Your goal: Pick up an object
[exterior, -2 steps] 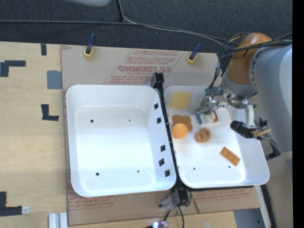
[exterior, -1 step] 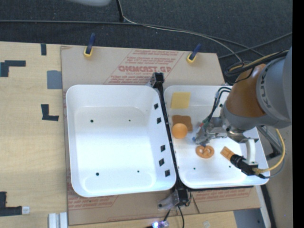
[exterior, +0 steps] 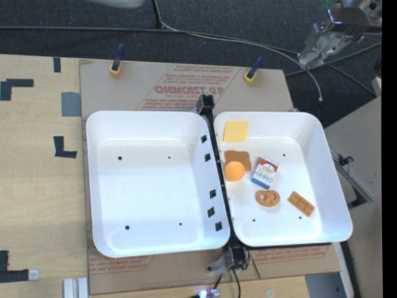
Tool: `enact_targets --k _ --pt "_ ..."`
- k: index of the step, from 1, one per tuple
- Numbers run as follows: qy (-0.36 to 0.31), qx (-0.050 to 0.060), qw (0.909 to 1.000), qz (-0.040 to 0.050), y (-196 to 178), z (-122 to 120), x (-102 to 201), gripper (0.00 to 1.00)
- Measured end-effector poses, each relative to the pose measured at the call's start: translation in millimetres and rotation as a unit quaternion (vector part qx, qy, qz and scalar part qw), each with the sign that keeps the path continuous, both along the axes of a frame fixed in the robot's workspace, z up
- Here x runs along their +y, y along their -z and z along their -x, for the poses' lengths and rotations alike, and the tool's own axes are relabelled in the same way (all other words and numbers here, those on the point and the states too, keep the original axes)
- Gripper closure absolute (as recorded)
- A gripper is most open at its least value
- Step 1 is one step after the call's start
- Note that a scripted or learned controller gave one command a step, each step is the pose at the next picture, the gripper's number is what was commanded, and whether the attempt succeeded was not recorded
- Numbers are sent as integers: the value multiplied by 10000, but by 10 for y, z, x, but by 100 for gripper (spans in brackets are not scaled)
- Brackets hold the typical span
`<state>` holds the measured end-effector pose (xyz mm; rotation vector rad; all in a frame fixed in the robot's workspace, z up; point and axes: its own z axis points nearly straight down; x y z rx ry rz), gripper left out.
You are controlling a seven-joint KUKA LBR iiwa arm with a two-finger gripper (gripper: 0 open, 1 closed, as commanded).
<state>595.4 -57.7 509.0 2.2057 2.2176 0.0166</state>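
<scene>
Several small objects lie in the right bin (exterior: 322,166). A yellow cheese slice (exterior: 236,131) is at its far left. Below it sit a brown toast piece (exterior: 239,158) and an orange ball (exterior: 234,171), touching each other. A small white carton with red and blue print (exterior: 265,173) lies in the middle. A pretzel (exterior: 267,198) and a brown biscuit bar (exterior: 301,203) rest nearer the front. My gripper (exterior: 317,49) hangs at the top right, well beyond the bins and high above the bench.
The left bin (exterior: 99,166) stands beside the right one, with a black divider strip (exterior: 214,172) between them. Both rest on a cardboard sheet (exterior: 186,85) held by two yellow clamps (exterior: 115,67). A black cable (exterior: 186,30) crosses the dark floor behind.
</scene>
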Motion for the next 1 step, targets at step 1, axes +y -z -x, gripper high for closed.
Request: enact_targets --k 1 --pt "40 74 10000 -4 -282 585 -433 0"
